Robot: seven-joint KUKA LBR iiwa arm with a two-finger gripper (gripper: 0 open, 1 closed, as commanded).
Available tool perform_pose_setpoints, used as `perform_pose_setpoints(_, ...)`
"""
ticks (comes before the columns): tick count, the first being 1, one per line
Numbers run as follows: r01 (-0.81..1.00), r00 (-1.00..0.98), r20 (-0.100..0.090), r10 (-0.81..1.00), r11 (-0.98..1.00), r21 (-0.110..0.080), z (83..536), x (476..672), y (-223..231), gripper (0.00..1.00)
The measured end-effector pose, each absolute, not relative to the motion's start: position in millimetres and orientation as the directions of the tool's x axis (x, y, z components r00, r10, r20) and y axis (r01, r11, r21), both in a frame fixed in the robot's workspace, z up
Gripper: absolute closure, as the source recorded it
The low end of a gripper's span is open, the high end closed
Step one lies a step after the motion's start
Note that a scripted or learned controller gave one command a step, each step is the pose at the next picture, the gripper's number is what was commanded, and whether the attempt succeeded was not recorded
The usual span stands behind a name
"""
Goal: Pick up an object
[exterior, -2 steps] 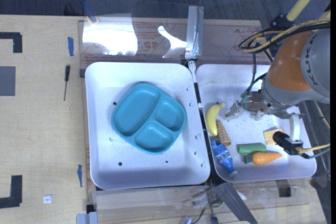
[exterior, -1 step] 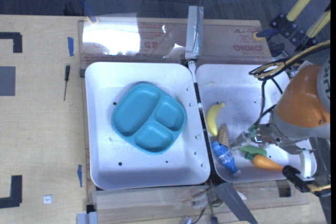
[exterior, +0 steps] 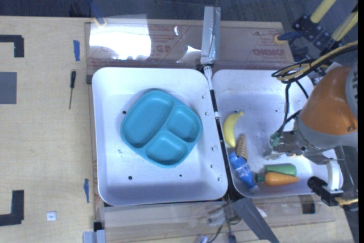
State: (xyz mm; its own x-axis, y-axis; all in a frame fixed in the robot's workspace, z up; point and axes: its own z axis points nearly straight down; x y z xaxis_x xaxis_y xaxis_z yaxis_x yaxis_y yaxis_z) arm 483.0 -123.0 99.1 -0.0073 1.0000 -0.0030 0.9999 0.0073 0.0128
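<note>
Carrot [exterior: 281, 178] lies lower right of frame, long axis left-right, just below gripper [exterior: 282, 144]; whether the gripper grips anything, cannot tell.

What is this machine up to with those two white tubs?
An arm reaches into the right tub, its claw low over the floor near a carrot, banana and blue bottle. Nothing looks lifted yet. The left tub holds a blue divided plate.

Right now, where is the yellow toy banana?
The yellow toy banana lies in the right white bin, near its left wall, just above the brown ridged cone and left of the gripper.
</note>
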Motion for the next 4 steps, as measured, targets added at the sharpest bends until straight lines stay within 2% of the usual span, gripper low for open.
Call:
perform_pose_setpoints(1,0.972,0.233,0.004,0.972,-0.233,0.004,88.1,490.2,-143.3,1.0)
perform_pose_setpoints(2,0.972,0.234,0.001,0.972,-0.234,0.007,87.6,490.5,-144.6,0.0)
perform_pose_setpoints(3,0.99,0.14,0.0,0.99,-0.14,0.001,88.6,520.9,-139.7,0.0)
perform_pose_setpoints(4,0.994,0.113,-0.001,0.994,-0.113,0.002,86.1,637.6,-162.9,0.0)
